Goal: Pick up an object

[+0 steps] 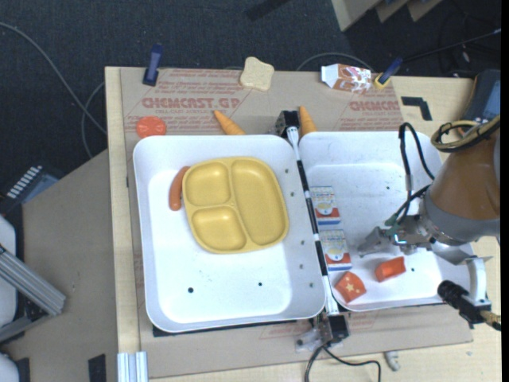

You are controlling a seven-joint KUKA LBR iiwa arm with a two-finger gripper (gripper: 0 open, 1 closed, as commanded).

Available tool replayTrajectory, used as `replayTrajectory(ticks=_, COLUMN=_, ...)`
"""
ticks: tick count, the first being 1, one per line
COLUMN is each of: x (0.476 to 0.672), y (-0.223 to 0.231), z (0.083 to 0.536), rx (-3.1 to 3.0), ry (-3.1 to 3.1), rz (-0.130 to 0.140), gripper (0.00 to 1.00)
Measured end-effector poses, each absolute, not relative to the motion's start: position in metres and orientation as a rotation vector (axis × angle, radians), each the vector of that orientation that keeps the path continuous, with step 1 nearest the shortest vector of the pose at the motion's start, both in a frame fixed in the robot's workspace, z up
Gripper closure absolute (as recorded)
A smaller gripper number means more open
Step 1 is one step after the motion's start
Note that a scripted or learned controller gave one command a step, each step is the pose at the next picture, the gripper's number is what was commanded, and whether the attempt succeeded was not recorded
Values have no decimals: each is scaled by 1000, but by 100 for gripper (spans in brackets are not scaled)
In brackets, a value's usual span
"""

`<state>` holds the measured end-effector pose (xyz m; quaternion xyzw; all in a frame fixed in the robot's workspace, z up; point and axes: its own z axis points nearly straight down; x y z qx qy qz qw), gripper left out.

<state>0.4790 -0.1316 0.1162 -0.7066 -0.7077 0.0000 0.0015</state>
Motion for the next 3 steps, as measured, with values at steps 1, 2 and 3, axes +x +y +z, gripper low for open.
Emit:
replayTrajectory(ticks=1, x=479, y=-176, z=124, rx=-2225, ry=-2222, rz=1, gripper=0)
replayTrajectory(ticks=2, x=479, y=-121, z=135, rx=-2218, ry=-2221, rz=0, gripper=0)
replayTrajectory(ticks=3, x=478, y=-137, z=84, rx=-2221, ry=-2220, rz=2, gripper=0)
